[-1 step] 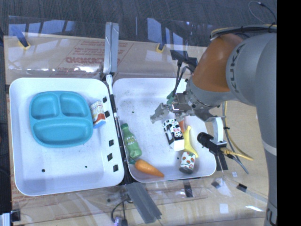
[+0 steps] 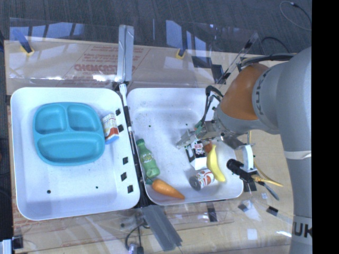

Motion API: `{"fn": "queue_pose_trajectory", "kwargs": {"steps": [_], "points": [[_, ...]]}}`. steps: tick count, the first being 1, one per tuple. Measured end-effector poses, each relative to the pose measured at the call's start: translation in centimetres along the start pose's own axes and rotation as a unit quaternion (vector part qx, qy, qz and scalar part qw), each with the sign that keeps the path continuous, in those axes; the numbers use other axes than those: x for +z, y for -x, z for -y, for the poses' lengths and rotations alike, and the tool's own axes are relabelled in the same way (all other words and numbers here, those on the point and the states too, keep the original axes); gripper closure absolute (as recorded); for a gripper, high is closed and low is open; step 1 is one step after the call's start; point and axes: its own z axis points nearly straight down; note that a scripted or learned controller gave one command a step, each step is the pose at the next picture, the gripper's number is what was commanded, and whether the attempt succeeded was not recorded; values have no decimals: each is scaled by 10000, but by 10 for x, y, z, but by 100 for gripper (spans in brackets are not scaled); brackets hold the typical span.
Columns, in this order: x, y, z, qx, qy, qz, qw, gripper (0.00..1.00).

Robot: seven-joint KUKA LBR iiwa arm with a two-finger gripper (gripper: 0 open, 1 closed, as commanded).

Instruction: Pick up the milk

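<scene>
Gripper (image 2: 197,139) over milk (image 2: 198,153), banana (image 2: 214,164) adj.

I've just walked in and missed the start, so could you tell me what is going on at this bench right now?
A grey KUKA arm reaches from the right into the right bin, its gripper low over a small milk carton beside a banana and a can. A green bottle and a carrot lie nearer the divider. The left bin holds a blue divided plate and another small carton. I can't tell whether the milk is gripped yet.
</scene>
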Motion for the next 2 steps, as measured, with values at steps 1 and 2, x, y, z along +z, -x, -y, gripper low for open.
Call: {"fn": "queue_pose_trajectory", "kwargs": {"steps": [1,2], "points": [[-6,3,2,-8,-38,21,10000,100],[1,-38,14,-298,-12,37,9995,100]]}}
